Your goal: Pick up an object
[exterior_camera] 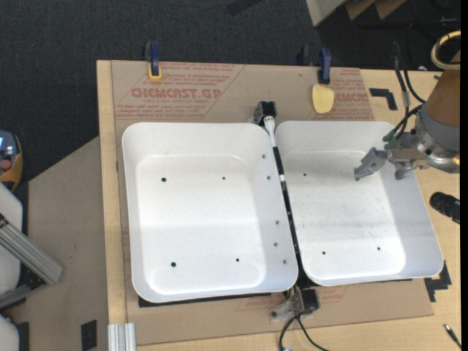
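My gripper (382, 167) hangs over the far right part of the right white bin (344, 258), reaching in from the right on the grey arm with its orange band (443, 102). I see nothing held in it. A small yellow object (322, 99) lies on the brown board behind the right bin, outside its rim and just below a blue clamp (324, 63). It lies to the upper left of the gripper and well apart from it.
The left white bin (146, 269) adjoins the right one along a dark seam with a cable (281, 189). Another blue and yellow clamp (153, 58) grips the board's far edge. Black cables (404, 86) run near the arm. Metal framing (29, 254) stands at the left.
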Motion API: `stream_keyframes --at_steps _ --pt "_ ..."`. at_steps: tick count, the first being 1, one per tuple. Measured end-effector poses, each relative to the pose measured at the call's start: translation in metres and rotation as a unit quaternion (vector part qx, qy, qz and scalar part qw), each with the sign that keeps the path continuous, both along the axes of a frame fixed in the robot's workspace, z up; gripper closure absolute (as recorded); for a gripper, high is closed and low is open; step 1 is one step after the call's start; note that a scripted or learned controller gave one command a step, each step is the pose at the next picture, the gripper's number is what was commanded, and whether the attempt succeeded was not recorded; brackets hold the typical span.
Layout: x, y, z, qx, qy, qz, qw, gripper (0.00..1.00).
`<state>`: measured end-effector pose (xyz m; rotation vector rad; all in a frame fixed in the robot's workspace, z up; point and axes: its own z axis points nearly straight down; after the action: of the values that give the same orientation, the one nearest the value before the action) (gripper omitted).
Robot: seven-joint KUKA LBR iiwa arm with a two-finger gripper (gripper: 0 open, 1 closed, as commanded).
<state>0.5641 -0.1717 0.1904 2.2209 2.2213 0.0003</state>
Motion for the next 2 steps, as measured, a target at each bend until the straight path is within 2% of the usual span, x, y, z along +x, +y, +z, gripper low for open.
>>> stream_keyframes --at_steps 1,2 --pt "-0.012 0.01 0.254 -0.0029 -0.01 0.001 0.9999 0.0" --pt "-0.037 -0.024 0.352 -0.0032 -0.007 -0.002 1.0 0.0"
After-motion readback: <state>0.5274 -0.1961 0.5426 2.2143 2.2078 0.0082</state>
